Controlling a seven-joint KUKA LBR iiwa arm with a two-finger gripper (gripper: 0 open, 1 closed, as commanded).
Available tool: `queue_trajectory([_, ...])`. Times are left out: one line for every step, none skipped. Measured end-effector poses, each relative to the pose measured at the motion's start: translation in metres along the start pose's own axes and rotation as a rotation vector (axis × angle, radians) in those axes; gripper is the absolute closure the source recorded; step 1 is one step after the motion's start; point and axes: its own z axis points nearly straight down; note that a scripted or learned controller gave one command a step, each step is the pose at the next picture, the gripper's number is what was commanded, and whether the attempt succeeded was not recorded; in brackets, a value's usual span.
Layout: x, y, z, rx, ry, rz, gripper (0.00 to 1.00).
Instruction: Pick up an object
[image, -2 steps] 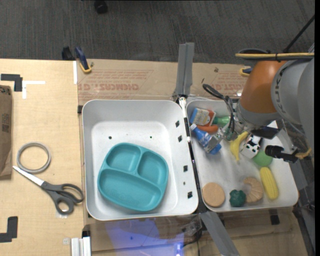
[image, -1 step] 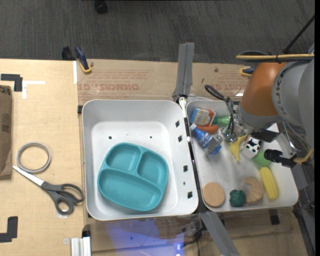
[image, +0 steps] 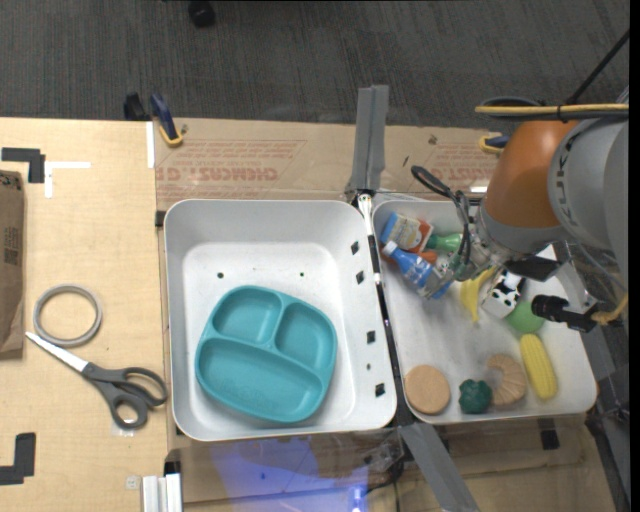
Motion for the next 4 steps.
queue_trajectory([-0.015,0.016,0.010,0.004,0.002,0.645,1.00])
queue_trajectory([-0.024,0.013,-0.170,0.002,0.001,0.918,1.00])
queue_trajectory([-0.001,-0.029,-0.018,0.005,0.004,0.920,1.00])
queue_trajectory([-0.001,-0.028,-0.019,0.004,0.003,0.919,0.00])
